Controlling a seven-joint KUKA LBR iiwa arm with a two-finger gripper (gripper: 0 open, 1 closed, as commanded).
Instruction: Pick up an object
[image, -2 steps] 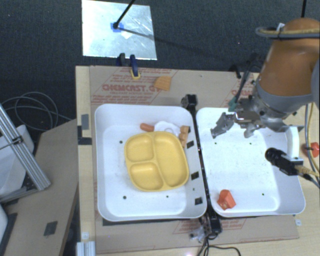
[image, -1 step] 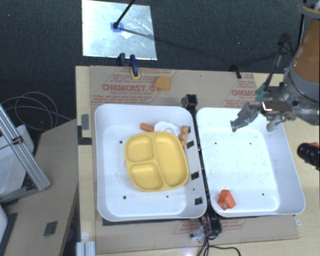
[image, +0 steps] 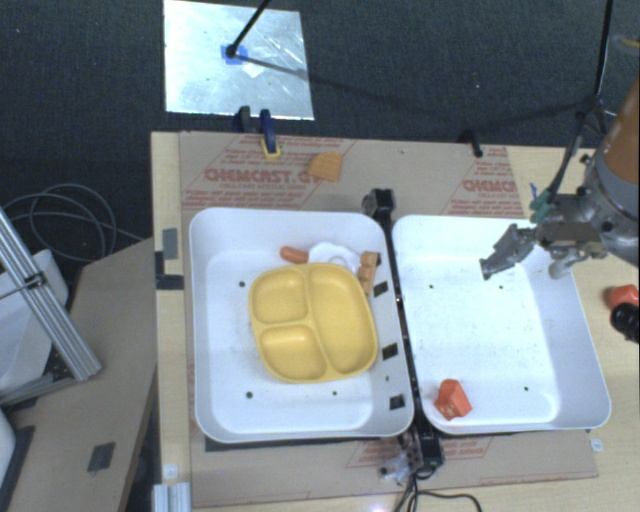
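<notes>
My gripper (image: 528, 258) hangs over the upper right part of the right bin (image: 500, 415), its two fingers spread open with nothing between them. A small orange block (image: 452, 398) lies near that bin's front left corner, well below and left of the gripper. In the left bin (image: 215, 400) a yellow divided tray (image: 310, 322) lies in the middle. Behind the tray are an orange sausage-shaped piece (image: 294, 255), a white object (image: 333, 257) and a small tan piece (image: 368, 266) by the bin's right wall.
A black divider with clips (image: 390, 300) runs between the two bins. An orange-tan scrap (image: 325, 165) lies on the cardboard behind the left bin. A metal sheet (image: 237, 60) lies on the floor beyond. An aluminium frame (image: 40, 310) and cables stand at left.
</notes>
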